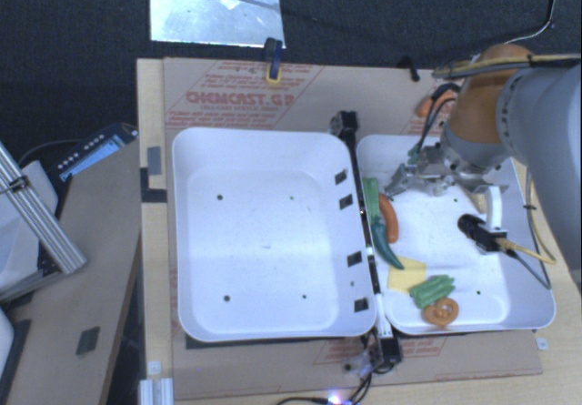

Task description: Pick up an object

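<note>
Over the right bin (511,301), toward its 12 o'clock side: the gripper (406,177) hangs low above bare white floor, pointing toward 9 o'clock.
Claw state: cannot tell from this slant whether it is spread or pressed together; nothing is seen pinched in it.
Arm (541,112): grey, reaching in from 3 o'clock, with its orange band (480,112) just above the wrist.
Objects to pick: all lie in the right bin, from its 9 o'clock wall down to its 6 o'clock edge, at about 7 o'clock from the gripper and apart from it.
Long green vegetable (386,248): lies along the 9 o'clock wall, running from 12 toward 6.
Orange carrot-like piece (389,217): lies against the green vegetable on its 3 o'clock side, the nearest object to the gripper.
Flat yellow piece (406,278): lies at the green vegetable's 6 o'clock tip, touching it.
Green bean bundle (431,288): lies partly on the yellow piece, at its 4 o'clock edge.
Round orange slice (444,310): touches the bean bundle at its 5 o'clock side, near the bin's 6 o'clock rim.
Left bin (264,239): sits beside the right bin at 9 o'clock, their rims meeting.
Cardboard sheet (238,94): lies under both bins, red print showing at 12 o'clock.
</note>
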Controlling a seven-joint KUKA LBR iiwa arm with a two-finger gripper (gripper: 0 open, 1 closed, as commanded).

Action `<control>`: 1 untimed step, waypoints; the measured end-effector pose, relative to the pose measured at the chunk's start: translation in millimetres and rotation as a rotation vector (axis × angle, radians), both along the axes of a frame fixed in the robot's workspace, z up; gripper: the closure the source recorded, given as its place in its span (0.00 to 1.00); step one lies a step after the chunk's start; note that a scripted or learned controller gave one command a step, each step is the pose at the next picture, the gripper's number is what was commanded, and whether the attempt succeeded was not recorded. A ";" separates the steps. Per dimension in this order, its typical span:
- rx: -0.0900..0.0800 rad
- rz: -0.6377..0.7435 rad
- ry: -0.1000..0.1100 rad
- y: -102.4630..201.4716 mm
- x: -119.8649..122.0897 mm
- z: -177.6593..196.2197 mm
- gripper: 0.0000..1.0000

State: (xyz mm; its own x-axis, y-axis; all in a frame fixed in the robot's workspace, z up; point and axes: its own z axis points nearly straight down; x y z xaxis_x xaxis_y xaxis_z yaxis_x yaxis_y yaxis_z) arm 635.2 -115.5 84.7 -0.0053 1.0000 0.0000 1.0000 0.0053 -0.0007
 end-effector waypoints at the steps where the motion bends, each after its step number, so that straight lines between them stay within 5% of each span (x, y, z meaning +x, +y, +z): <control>1: -0.001 0.001 -0.005 28.7 23.6 0.9 0.00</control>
